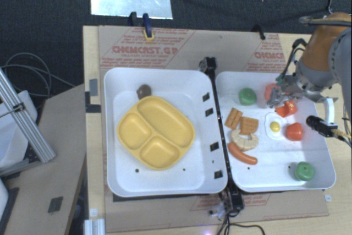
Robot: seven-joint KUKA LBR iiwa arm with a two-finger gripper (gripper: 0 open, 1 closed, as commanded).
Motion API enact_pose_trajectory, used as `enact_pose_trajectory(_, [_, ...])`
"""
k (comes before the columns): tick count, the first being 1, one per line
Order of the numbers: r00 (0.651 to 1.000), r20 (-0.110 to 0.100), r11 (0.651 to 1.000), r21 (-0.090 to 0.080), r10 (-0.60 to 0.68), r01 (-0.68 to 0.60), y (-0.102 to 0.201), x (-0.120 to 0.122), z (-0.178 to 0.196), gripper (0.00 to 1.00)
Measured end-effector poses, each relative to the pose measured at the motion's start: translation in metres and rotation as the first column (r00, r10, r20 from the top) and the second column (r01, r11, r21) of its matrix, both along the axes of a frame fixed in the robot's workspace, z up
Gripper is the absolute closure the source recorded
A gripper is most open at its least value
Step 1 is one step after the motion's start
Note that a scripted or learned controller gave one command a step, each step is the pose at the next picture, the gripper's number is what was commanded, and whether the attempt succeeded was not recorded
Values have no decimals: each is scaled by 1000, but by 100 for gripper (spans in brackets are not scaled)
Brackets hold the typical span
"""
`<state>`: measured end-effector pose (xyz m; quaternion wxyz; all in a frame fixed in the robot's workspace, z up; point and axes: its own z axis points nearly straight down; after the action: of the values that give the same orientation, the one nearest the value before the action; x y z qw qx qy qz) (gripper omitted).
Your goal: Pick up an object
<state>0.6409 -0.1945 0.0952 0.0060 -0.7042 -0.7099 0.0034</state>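
Pincer (pixel 279 97) low in the right bin (pixel 330 173), just beside red toy (pixel 286 110); finger state unclear.

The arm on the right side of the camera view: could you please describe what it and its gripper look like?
The arm is a rounded grey body with a broad orange band above the wrist. Dark cables loop alongside it. The gripper is a small grey and black metal assembly.

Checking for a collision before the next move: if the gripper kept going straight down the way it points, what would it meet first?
Most likely the red-orange toy piece just below the gripper, in the right bin. Depth is unclear from this slanted view, so it may miss and reach the bin floor.
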Motion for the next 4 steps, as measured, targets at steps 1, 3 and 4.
enact_pose_trajectory(1, [1000,10,1000,2,4,-4,3,3,2,0])
enact_pose_trajectory(3, [1000,17,1000,-5,-6,6,-12,16,-10,0])
enact_pose_trajectory(4, [1000,21,1000,-7,-3,3,-12,17,2,100])
